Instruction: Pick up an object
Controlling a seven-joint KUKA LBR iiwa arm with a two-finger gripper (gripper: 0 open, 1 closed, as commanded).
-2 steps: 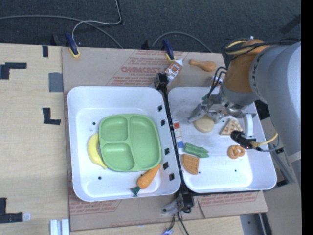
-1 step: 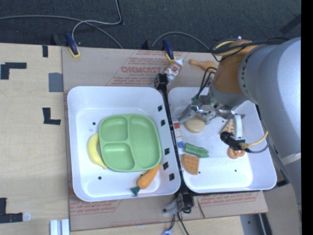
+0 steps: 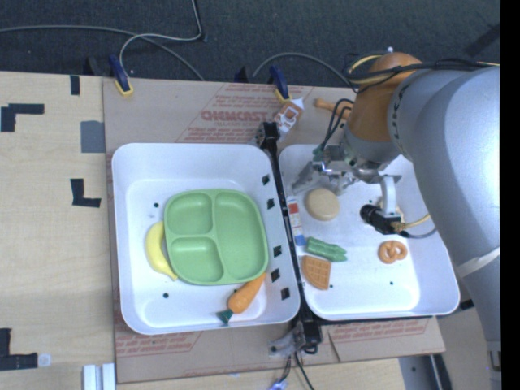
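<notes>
My gripper (image 3: pixel 328 174) hangs over the back left part of the right bin (image 3: pixel 435 297), just behind a round beige bun (image 3: pixel 322 205). Whether it touches the bun I cannot tell. In front of the bun lie a green pod-shaped toy (image 3: pixel 328 250) and an orange waffle piece (image 3: pixel 316 272). A small brown pretzel (image 3: pixel 392 253) sits further right. In the left bin (image 3: pixel 122 218) a green divided plate (image 3: pixel 216 236) lies with a yellow banana (image 3: pixel 155 250) tucked under its left edge and a carrot (image 3: pixel 244 296) at its front.
The big grey arm (image 3: pixel 455 161) covers the right bin's far right side. A black part with a cable (image 3: pixel 379 215) hangs beside the pretzel. Clamps and cables line the back edge of the cardboard (image 3: pixel 203 112).
</notes>
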